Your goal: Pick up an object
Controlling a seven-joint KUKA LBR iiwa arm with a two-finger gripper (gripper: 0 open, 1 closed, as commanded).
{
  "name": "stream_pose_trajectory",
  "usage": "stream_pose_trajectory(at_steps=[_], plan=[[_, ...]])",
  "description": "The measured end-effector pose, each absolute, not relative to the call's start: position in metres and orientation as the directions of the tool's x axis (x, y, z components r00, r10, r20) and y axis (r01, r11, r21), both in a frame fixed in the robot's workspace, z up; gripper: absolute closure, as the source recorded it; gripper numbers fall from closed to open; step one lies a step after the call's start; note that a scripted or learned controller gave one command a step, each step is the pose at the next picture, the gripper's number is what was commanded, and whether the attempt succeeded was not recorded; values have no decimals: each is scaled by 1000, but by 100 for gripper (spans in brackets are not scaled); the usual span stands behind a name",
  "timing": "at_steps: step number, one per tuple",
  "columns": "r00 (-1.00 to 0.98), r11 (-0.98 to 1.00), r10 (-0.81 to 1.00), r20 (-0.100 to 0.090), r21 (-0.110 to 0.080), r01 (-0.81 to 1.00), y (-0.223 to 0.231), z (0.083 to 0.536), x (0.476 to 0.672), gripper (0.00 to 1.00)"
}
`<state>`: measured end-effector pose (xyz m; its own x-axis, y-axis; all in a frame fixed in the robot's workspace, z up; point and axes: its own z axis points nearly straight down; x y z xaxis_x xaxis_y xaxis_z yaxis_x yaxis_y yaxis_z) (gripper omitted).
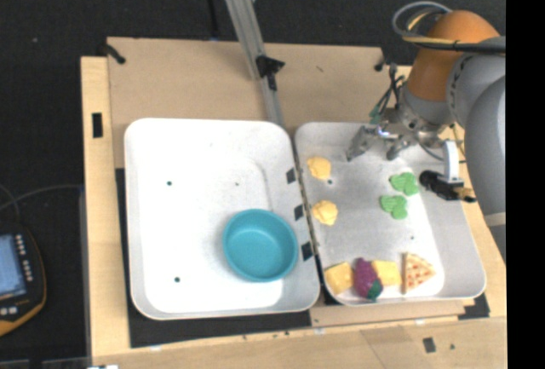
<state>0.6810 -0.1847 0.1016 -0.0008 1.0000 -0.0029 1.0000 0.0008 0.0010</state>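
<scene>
the claw is hanging spread and empty-handed over the far edge of the right bin, while the nearest thing to pick, a green piece, is lying just toward the bin's near edge from it.

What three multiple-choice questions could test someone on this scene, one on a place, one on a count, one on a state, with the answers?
1. Where is the blue bowl?
A. left bin
B. right bin
C. on the bench outside the bins

2. How many green pieces lie in the right bin?
A. none
B. two
C. five

3. What is the gripper doing?
A. lifting the bowl
B. gripping the pizza slice
C. open over the right bin's far end, holding nothing

Answers:
1 A, it sits in the left bin, near the front.
2 B, the pair lie close together.
3 C, its fingers are spread with nothing between them.
</scene>
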Motion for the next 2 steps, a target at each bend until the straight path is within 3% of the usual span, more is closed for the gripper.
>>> stream_pose_trajectory(at_steps=[1,2], plan=[[-2,2,1000,-6,6,1000,-186,114,682,100],[-3,3,1000,-2,8,1000,-183,161,689,100]])
